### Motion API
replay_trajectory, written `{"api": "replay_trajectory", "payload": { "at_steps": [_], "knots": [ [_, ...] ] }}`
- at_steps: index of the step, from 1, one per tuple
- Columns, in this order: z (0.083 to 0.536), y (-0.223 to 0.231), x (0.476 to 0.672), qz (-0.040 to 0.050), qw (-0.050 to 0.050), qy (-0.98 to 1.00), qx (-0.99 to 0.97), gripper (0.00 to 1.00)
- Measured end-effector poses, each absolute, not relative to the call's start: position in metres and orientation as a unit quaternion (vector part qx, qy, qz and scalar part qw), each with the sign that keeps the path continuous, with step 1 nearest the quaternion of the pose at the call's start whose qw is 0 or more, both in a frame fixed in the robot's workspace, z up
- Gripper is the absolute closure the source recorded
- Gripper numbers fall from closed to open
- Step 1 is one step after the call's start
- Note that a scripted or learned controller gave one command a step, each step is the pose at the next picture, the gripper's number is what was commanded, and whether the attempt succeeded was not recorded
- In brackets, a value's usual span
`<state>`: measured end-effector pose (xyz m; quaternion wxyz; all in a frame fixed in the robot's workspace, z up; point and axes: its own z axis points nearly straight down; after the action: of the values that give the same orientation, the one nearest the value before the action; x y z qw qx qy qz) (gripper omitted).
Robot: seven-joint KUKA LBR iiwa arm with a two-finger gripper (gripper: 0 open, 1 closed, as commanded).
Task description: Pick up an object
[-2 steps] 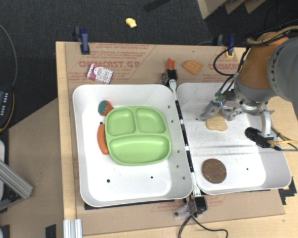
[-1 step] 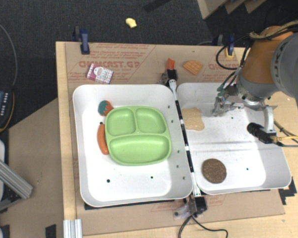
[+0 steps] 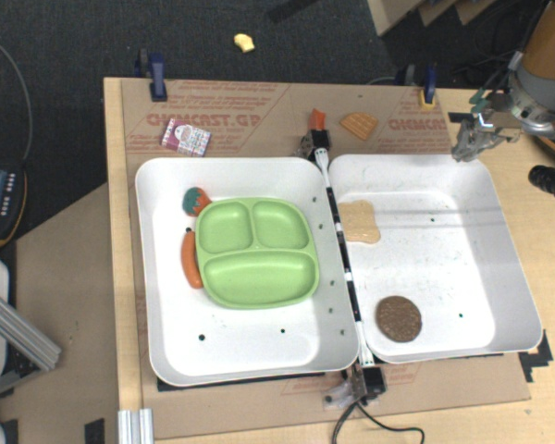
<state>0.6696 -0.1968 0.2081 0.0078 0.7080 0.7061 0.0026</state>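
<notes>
1. The gripper (image 3: 469, 146) hangs at the upper right of the frame, above the top right corner of the right bin (image 3: 499, 248), with nothing between its fingers. Whether they are spread or pressed together cannot be told at this size.
2. The step in hand looks like the approach: no object has been lifted yet.
3. Candidates in the right bin are a tan toast slice (image 3: 359, 222) against its left wall and a round brown patty (image 3: 399, 318) near the lower middle, well apart from each other.
4. The left bin (image 3: 166, 322) carries a green divided plate (image 3: 256, 252), with an orange sausage (image 3: 191, 258) just beside its left edge and a small round toy (image 3: 196, 200) at its upper left.
5. The next move probably calls for travel leftward and downward over one piece, then a straight descent. Both right-bin pieces lie flat, so a low grasp seems needed.
</notes>
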Motion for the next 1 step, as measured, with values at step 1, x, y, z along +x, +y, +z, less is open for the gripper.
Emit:
{"api": "replay_trajectory", "payload": {
  "at_steps": [1],
  "knots": [
    [0.1576,-0.1693,0.5467,-0.0028,-0.006,0.706,0.708,1.0]
  ]
}}
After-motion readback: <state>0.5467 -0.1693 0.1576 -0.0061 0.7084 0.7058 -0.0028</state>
